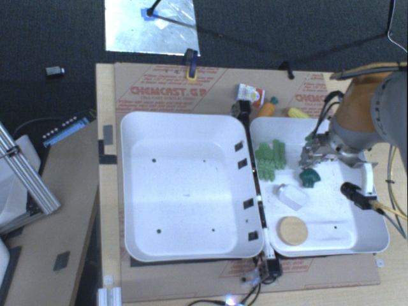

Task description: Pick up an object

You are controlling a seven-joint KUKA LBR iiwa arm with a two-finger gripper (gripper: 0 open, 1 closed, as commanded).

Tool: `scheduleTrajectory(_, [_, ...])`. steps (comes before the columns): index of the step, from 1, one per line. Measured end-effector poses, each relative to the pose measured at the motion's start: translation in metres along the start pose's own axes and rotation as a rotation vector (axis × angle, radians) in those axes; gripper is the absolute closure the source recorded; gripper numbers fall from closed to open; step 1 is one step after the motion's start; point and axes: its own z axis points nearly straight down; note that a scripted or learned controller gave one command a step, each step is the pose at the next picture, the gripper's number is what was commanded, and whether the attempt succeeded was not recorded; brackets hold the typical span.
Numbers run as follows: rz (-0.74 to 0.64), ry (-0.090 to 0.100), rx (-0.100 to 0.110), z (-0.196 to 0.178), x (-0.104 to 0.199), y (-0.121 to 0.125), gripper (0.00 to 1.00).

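Pincer: I see my pincer (310,164) low in the right bin, its metal fingers pointing down onto a small dark green object (310,177). I cannot tell how far the fingers are spread, nor whether they pinch that piece or only touch its top.
Arm: one grey arm (376,116) with its orange band reaches in from the right, over the far right corner of the right bin.
Bins: two white bins on the bench. The left bin (185,183) is the larger; the right bin (331,234) sits just beside it.
Right bin contents: I count four things. One light green knobbly toy (270,157) lies far left in the bin; the dark green object lies to its right, under the pincer; one clear plastic piece (291,197) lies near the middle; one round tan disc (293,231) lies at the near left.
Beyond the bins: one orange carrot-like toy (267,109) and one yellow toy (297,113) lie on the cardboard sheet (166,88) just past the far rim of the right bin.
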Motion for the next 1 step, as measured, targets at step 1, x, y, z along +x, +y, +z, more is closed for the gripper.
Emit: scheduleTrajectory(1, [-0.006,0.005,0.008,0.0125,0.0645,-0.0313,1.0])
